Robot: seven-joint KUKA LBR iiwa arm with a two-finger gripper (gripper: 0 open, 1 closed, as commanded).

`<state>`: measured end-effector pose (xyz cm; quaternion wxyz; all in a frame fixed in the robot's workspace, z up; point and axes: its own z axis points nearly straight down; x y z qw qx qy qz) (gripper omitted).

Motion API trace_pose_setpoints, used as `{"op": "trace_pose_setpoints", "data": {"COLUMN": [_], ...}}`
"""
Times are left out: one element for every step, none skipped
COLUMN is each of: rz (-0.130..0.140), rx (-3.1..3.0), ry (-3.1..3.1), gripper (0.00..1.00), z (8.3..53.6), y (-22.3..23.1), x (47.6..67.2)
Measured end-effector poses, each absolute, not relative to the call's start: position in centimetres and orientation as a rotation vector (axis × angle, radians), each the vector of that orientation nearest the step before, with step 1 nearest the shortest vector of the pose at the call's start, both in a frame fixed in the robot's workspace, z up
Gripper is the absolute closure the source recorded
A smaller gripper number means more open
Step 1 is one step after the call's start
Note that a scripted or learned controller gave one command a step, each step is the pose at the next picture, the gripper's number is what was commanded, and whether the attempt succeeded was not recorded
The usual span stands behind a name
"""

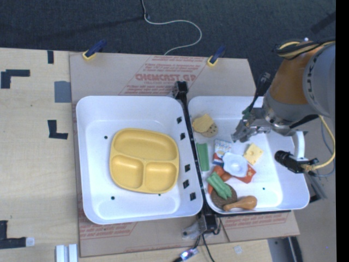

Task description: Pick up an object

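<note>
The gripper (244, 131) is seen low over the right bin (283, 198), near its upper middle; whether it is open or shut cannot be told. Toy foods are heaped in that bin: a cheese wedge (253, 154) just beside the gripper, a cookie (204, 124), a drumstick (240, 203). A yellow divided plate (144, 160) is set in the left bin (90, 195).

Red letters are printed on the brown cardboard (163, 75) at the top middle of the frame, just above the two bins. They are upside down and look like "CHEMCAST", with smaller red lines under them too small to read.
</note>
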<state>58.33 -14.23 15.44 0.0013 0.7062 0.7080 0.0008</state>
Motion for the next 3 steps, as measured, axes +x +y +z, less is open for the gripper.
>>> {"op": "trace_pose_setpoints", "data": {"rz": [0.002, 0.0, -0.003], "rx": [2.218, 2.219, 2.218], "ry": [2.221, 2.223, 2.228], "gripper": [1.0, 1.0, 1.0], "z": [21.5, 22.5, 21.6], "y": [-14.6, -14.5, -9.9], "x": [58.9, 59.0, 57.6]}}
